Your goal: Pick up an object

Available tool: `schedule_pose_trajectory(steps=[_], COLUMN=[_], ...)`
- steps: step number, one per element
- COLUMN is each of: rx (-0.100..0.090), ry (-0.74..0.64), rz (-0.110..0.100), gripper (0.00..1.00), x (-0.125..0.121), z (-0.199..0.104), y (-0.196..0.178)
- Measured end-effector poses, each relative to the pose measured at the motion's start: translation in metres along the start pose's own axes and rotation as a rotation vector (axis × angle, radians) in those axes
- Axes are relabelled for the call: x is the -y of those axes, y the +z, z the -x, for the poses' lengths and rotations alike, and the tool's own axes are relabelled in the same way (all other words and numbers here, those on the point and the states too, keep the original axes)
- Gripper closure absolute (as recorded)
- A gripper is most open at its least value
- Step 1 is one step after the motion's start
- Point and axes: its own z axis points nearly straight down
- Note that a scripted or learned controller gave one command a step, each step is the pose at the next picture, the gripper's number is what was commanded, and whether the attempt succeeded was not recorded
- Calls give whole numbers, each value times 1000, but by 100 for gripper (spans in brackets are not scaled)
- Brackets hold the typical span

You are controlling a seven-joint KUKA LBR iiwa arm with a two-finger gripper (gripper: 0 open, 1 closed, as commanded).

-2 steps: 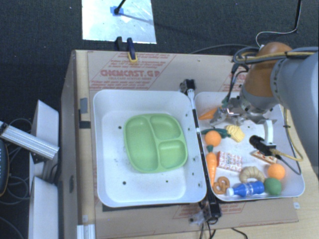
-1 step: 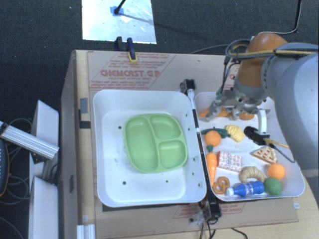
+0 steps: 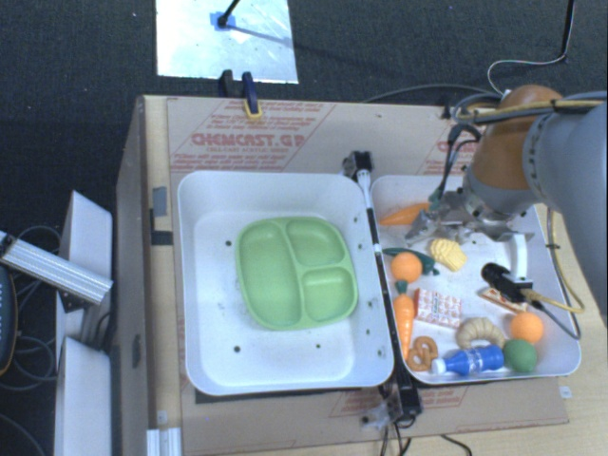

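Gripper (image 3: pixel 445 224) sits low in the right bin (image 3: pixel 551 359), at its upper left part; finger spacing cannot be read from this angle. Just below it lies a yellow corn cob (image 3: pixel 447 253), and an orange carrot piece (image 3: pixel 405 214) lies just to its left. Further out: orange ball (image 3: pixel 407 266), whole carrot (image 3: pixel 404 319), red-and-white packet (image 3: pixel 437 307), croissant (image 3: pixel 480 331), pretzel (image 3: pixel 422 351), blue bottle (image 3: pixel 473 360), green ball (image 3: pixel 520 354), second orange ball (image 3: pixel 525 327). Left bin (image 3: pixel 204 274) holds a green divided plate (image 3: pixel 296 272).
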Motion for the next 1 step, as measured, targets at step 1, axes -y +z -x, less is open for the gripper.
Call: schedule_pose_trajectory(steps=[1], rx=[-1], ry=[-3], rz=[3], gripper=[0], x=[-45], z=[-31], y=[-24])
